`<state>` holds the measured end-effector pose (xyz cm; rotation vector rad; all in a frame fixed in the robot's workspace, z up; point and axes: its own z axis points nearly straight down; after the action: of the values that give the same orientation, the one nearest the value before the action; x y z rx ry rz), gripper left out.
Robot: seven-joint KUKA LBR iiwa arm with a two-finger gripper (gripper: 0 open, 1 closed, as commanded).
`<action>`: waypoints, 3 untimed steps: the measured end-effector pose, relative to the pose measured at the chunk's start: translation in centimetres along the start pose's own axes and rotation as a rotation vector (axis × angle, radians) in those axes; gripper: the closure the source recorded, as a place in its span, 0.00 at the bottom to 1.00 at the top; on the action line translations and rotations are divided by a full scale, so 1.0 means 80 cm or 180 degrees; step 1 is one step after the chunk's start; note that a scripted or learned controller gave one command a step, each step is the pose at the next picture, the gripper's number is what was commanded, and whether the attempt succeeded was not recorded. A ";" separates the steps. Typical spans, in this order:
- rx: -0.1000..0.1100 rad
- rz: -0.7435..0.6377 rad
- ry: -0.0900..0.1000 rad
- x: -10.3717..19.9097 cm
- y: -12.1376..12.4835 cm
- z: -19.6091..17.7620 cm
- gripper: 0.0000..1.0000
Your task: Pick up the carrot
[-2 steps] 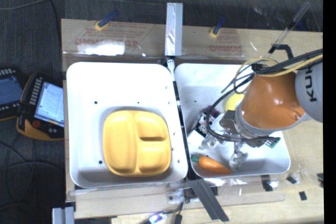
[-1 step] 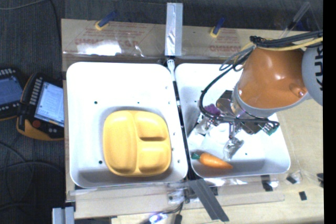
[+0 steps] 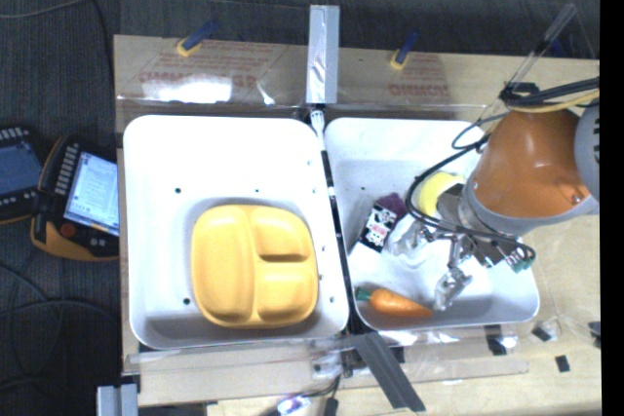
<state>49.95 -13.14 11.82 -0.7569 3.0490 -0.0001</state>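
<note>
The tool [image 3: 450,280] hangs low in the right bin [image 3: 370,166], its two fingers slightly parted with nothing between them. The carrot [image 3: 393,304] lies just to the tool's left on the bin floor, close against the near wall, leafy end toward the divider between the bins. You should judge the grasp not yet made.

Risks, as they appear from here: the carrot sits beside the fingers, not between them, so a closure now would catch air. It is tapered and smooth, and a pinch off its middle may squirt it along the floor. The near wall leaves little room on that side, and a finger could strike the rim or wedge the carrot against it. A small dark printed packet [image 3: 381,222] and a yellow object [image 3: 436,193] lie behind and to the left of the tool, near enough for you to watch the cables hanging by the wrist.

The bin floor is white, glossy and shallow-walled. The left bin [image 3: 156,161] carries a yellow divided tray [image 3: 255,264], well apart from the tool. Both bins rest on a pale wooden worktop [image 3: 556,326]; dark carpet lies beyond it, and a handheld control pendant [image 3: 78,200] rests far to the left.
</note>
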 end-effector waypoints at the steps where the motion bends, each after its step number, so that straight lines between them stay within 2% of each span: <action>1: 0.0002 0.1479 -0.0010 -0.048 0.076 -0.082 0.00; 2: 0.0005 0.1744 -0.0014 -0.069 0.104 -0.147 0.00; 3: 0.0009 0.1585 -0.0009 -0.085 0.117 -0.192 0.00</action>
<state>51.59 -1.65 27.17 0.0178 3.1381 -0.0032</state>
